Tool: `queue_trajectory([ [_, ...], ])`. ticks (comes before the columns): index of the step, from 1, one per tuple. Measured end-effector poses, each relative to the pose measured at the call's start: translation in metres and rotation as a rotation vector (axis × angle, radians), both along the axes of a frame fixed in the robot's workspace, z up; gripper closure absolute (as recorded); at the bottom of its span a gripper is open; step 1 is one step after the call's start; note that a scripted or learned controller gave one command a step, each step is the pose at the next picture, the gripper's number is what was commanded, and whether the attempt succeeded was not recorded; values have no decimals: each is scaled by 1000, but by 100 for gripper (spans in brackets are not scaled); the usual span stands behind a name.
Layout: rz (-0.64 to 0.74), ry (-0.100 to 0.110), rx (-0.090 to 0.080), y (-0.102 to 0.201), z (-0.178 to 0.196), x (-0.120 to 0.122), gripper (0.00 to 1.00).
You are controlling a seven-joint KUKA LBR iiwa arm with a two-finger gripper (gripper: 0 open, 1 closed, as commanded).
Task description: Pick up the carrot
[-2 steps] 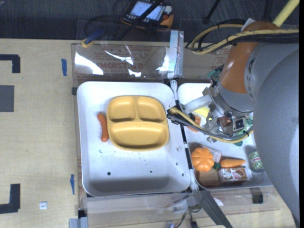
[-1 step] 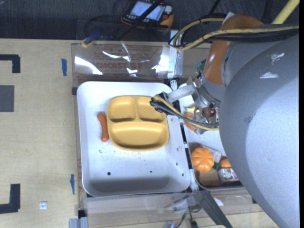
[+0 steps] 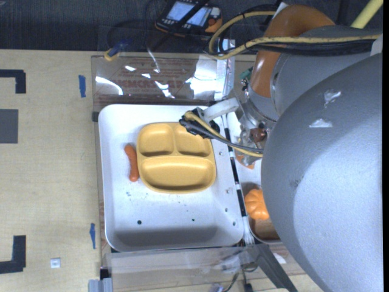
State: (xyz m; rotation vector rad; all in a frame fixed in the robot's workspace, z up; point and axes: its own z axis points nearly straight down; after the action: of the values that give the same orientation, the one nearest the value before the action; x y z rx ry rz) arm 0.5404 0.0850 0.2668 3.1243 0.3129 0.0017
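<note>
The grey arm (image 3: 328, 163) is nearest to you and hides most of the right bin (image 3: 252, 181), where an orange object (image 3: 256, 204) peeks out. The gripper's jaws you cannot tell. The carrot (image 3: 132, 162) lies in the left bin (image 3: 115, 212), beside the yellow tray (image 3: 176, 157). No writing is readable.

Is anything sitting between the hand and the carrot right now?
Yes. The yellow divided plate lies between them. The carrot rests on the left bin floor, close against the plate's left edge, while the arm comes in from the right, so the plate spans the direct path.
</note>
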Motion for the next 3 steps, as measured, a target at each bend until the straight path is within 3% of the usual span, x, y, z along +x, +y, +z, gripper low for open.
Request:
queue_trajectory([
  [1,0,0,1,-2,-1,67,100],
  [2,197,4,1,21,-25,105,100],
  [3,442,9,4,-51,-24,94,100],
])
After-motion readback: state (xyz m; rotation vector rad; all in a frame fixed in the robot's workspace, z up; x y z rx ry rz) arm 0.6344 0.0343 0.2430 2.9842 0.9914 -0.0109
